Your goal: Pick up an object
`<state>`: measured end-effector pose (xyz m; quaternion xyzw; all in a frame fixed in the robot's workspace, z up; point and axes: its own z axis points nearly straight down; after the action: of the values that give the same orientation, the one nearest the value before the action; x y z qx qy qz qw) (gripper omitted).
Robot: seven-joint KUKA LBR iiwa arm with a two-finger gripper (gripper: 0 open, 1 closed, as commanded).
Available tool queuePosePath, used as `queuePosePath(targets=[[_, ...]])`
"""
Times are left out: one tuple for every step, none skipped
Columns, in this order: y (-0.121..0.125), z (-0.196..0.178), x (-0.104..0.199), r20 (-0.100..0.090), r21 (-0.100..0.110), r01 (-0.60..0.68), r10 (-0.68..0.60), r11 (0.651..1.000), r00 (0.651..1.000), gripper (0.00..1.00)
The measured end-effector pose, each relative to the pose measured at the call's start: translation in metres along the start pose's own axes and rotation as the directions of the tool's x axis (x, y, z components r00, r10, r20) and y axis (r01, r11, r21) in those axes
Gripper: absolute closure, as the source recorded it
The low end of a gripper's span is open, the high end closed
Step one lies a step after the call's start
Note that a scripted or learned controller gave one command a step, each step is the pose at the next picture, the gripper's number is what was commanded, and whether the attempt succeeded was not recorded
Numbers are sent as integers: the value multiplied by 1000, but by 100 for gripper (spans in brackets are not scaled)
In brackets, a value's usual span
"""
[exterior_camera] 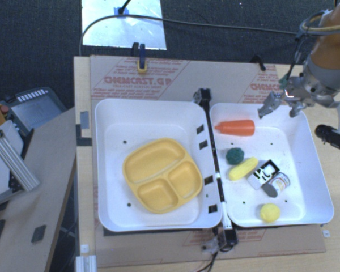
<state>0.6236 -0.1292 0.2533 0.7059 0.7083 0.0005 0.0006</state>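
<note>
So the bench has a big sheet of cardboard (175, 75) on it with red lettering, and two shallow white bins sitting side by side on top. The left bin (110, 118) just has a yellow divided tray (161, 174) in it, three compartments, sitting a bit skewed. The right bin (306, 152) has all the small stuff: an orange carrot (236, 127) lying across near the back, a dark green ball (234, 155) just below it, a yellow banana-ish piece (243, 168) right beside that, a little can (275, 183) touching a black and white tag block (264, 171), and a yellow lemon (270, 212) near the front. The gripper (282, 104) is hanging over the back right edge of that bin, fingers spread apart, nothing between them, well off from the carrot.
</note>
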Motion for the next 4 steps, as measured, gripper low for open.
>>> queuePosePath(targets=[[8,45,3,0,2,2,-2,1000,1000,0],[3,100,12,-1,3,2,-2,1000,1000,0],[-4,145,15,-1,4,-2,2,1000,1000,0],[-2,131,14,0,-2,-1,1,1000,1000,100]])
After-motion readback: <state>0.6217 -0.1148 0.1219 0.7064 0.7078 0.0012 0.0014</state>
